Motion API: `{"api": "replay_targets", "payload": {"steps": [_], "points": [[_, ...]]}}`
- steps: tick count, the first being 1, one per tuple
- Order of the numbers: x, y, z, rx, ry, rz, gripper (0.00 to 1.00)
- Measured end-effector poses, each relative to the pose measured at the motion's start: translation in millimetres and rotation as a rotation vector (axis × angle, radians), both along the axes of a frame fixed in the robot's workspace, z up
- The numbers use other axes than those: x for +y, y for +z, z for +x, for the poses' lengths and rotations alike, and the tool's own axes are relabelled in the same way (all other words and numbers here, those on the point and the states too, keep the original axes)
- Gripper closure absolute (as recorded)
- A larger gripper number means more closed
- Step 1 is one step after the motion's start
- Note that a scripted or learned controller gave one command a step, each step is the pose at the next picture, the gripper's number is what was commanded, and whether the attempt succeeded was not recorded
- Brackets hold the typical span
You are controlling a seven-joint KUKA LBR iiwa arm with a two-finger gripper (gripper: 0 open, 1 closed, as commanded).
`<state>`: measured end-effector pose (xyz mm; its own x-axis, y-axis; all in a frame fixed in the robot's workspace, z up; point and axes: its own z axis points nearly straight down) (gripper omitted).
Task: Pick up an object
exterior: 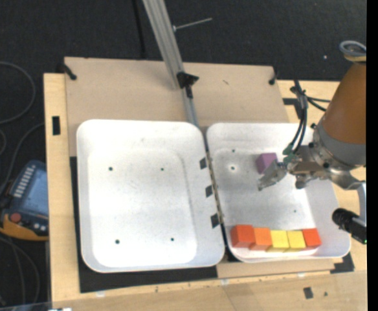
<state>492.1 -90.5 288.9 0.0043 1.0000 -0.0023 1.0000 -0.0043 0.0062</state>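
A small purple block [265, 162] lies in the upper middle of the right bin [241, 141]. Along that bin's front wall runs a row of blocks [276, 238], orange at the left, yellow in the middle and orange at the right end. My gripper [285, 181] hangs over the right half of this bin, just right of and below the purple block. It is open, with nothing between its fingers. The left finger [269, 179] points toward the purple block and ends close beside it; I cannot tell whether they touch.
The left bin [144, 193] adjoins the right one, with small clips [210, 190] along the shared wall. A slanted metal rail [169, 44] comes down from the top to the bins' back edge. Cables hang by the arm at the right.
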Motion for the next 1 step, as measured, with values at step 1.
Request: {"api": "replay_targets", "payload": {"steps": [1], "points": [[-25.9, -60.5, 52.6, 0.007, 0.003, 0.0, 0.0]]}}
